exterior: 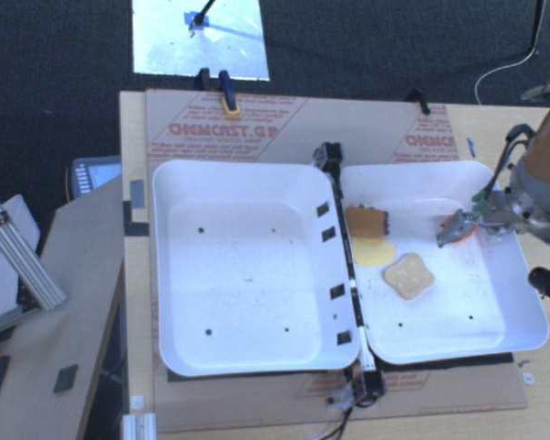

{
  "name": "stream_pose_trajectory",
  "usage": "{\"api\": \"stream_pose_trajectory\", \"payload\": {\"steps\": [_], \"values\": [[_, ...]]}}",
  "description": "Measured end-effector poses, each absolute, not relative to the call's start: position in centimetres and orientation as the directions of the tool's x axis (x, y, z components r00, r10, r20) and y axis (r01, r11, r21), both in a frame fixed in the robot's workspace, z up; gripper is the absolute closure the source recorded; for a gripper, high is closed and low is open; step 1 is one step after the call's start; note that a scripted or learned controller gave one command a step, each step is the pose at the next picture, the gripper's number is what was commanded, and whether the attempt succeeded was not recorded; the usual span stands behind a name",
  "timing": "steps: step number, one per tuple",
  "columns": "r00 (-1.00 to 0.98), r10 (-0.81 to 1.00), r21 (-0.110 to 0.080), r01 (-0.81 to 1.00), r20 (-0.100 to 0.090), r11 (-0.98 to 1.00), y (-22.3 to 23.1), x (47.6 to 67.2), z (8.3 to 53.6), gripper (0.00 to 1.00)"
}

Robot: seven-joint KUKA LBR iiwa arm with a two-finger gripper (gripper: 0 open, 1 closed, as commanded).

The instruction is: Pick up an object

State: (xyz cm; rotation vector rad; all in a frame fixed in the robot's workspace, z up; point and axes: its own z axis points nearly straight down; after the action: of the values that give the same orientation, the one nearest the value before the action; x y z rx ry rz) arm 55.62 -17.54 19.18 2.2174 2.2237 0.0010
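Gripper [451,230] is hovering in the right bin [522,333], fingers looking pressed together, pinching nothing. Toast piece [408,276] is lying near, beside the yellow slice [374,253]; it needs spreading wide and centring over the toast before descending.

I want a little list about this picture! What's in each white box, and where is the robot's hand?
left bin: bare white floor with small dark dots
right bin: holds three items
brown block: near the divider, upper left of the right bin
yellow flat piece: just below the brown block, touching it
tan toast-shaped piece: lower right of the yellow piece
gripper: over the right bin, apart from all three items
orange-red bit at the gripper tip: too small to tell what it is
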Motion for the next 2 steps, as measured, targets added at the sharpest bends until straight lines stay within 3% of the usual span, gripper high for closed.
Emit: {"api": "stream_pose_trajectory", "payload": {"steps": [1,2], "values": [[-0.017,1.0,0.005,1.0,0.005,0.017,-5.6,60.9,18.4,0.0],[-0.011,1.0,0.005,1.0,0.0,0.011,0.3,64.3,18.5,0.0]]}}
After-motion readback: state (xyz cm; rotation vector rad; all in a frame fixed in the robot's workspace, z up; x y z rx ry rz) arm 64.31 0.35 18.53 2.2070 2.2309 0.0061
